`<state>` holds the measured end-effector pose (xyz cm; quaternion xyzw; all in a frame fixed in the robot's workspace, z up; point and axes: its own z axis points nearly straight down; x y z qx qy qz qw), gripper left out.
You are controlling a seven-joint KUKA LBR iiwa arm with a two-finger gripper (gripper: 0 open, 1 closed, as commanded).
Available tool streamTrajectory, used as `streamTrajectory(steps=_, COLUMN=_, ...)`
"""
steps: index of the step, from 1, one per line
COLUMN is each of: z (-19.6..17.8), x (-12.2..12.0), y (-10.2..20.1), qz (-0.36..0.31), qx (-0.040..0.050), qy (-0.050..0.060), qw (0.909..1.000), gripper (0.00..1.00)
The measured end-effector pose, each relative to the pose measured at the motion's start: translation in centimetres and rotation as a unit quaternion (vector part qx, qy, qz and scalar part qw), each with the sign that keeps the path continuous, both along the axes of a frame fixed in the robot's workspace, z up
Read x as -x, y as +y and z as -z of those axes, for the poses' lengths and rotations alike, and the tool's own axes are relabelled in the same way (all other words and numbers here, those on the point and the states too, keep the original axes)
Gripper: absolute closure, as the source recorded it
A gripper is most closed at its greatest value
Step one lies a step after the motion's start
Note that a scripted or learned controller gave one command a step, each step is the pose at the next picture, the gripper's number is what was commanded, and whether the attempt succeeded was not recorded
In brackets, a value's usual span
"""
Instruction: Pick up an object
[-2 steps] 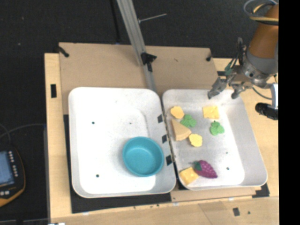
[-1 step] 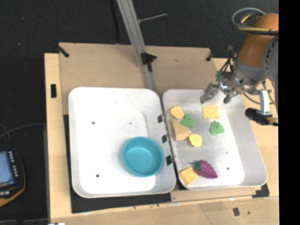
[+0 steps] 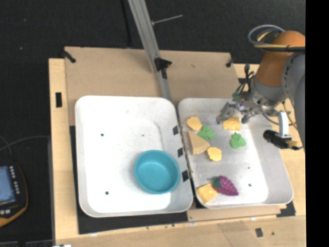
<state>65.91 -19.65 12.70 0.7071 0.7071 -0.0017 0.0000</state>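
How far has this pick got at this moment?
Done: the gripper is down in the right white bin, at the yellow block near its back. In hand: nothing visibly lifted. Left: grasping and raising an object.

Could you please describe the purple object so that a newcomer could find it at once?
Look in the right-hand bin, at its near edge. The purple grape-like toy lies there beside a yellow block; it is the sole purple item among yellow, green and tan pieces.
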Motion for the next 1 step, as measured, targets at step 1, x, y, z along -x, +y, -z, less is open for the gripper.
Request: streamTrajectory(steps=1, z=-1.46, x=-0.14, y=-0.1, qz=0.0, qx=0.0011, qy=-0.003, qw=1.0, gripper=1.0)
